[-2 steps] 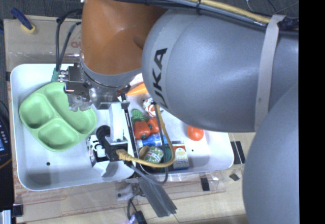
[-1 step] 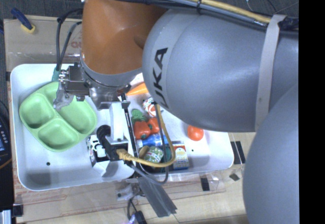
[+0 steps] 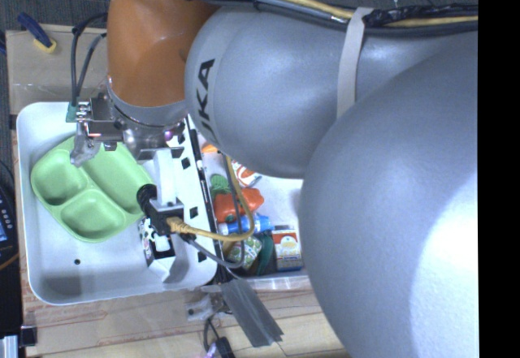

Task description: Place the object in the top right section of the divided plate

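The green divided plate [image 3: 85, 190] lies in the left part of the left white bin [image 3: 49, 283]. Its sections look bare where they show. My gripper [image 3: 85, 149] hangs from under the orange wrist band, low over the plate's upper edge. The wrist and arm hide the plate's right side and whatever is at the gripper's tip. I see no object held.
The right bin [image 3: 284, 271] holds several items, mostly hidden by the arm: an orange piece [image 3: 248, 202], a blue bit [image 3: 236, 226] and a small carton [image 3: 286, 249]. A blue and yellow tool [image 3: 36, 32] lies on the bench at top left. The arm covers the view's right half.
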### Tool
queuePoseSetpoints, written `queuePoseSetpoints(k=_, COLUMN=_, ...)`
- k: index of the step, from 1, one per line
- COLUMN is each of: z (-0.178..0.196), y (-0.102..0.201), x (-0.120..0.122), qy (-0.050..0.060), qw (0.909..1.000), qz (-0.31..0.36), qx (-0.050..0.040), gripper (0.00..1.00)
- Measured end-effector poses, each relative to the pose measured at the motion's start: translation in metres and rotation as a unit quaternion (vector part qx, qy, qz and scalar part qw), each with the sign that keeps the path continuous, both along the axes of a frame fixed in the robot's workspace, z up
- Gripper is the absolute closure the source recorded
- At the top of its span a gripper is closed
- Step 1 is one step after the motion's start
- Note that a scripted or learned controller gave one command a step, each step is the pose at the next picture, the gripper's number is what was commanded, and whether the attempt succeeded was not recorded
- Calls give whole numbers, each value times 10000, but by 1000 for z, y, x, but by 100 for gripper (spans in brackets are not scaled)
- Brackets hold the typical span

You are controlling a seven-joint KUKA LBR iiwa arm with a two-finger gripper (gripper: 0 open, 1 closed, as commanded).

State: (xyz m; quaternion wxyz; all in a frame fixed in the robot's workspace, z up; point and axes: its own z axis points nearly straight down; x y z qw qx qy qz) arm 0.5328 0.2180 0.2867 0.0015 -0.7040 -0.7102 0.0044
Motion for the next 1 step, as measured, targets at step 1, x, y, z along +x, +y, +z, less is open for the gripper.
queuePoseSetpoints(k=1, z=10, y=0, x=0, qy=12, qw=10000, qz=24, qx=-7, gripper=100)
